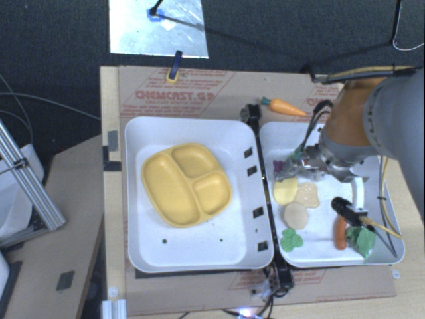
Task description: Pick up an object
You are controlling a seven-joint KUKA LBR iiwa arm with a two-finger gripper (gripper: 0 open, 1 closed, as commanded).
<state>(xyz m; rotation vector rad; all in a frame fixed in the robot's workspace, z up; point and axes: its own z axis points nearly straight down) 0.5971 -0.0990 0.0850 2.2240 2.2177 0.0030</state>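
The grey arm (pixel 392 121) with its orange band (pixel 348 115) reaches in from three o'clock over the right bin (pixel 392 254). Its gripper (pixel 307 165) hangs low at the bin's ten o'clock area, just beside a purple toy (pixel 282 170); whether it is spread or pinching cannot be told from this angle. Below it, toward six o'clock, lie a pale yellow piece (pixel 285 191), a translucent piece (pixel 307 195), a cream round piece (pixel 296 215) and a green leafy toy (pixel 290 240). At five o'clock sit a small orange carrot (pixel 340 234) and a green lump (pixel 362 239). The left bin (pixel 143 258) holds a yellow divided plate (pixel 186 185). Another carrot (pixel 285 107) lies outside the bins at twelve o'clock.
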